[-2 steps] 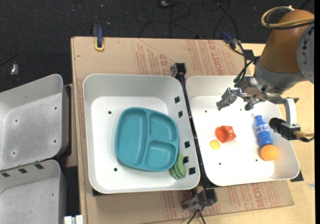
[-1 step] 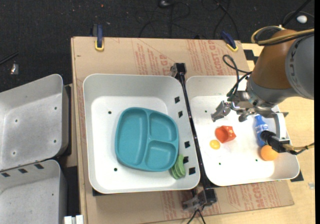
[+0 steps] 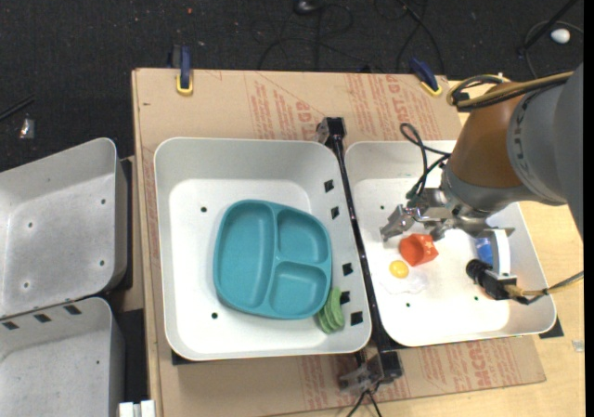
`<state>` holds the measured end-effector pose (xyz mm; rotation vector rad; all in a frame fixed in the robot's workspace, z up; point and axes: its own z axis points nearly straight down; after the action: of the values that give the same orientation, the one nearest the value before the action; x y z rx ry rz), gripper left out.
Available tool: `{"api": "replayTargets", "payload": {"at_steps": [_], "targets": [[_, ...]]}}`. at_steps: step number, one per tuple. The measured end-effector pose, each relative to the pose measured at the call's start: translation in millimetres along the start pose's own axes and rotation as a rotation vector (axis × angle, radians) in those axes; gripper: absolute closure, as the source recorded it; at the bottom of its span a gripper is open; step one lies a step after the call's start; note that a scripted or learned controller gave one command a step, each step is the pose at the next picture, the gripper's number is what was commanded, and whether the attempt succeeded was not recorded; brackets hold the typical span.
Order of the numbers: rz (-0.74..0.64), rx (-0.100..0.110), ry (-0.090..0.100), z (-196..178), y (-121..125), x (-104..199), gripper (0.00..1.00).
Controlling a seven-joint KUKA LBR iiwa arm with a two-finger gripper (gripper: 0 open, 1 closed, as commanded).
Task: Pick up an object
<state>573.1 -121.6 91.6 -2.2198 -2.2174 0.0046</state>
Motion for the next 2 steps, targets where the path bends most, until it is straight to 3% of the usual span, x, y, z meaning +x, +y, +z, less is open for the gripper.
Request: {"api": "replayTargets", "payload": {"at_steps": [1, 2], "targets": [[0.001, -0.005, -0.001, -13, 1, 0, 1.00], [0.001, -0.009, -0.002, -61, 0, -9, 1.00]]}}
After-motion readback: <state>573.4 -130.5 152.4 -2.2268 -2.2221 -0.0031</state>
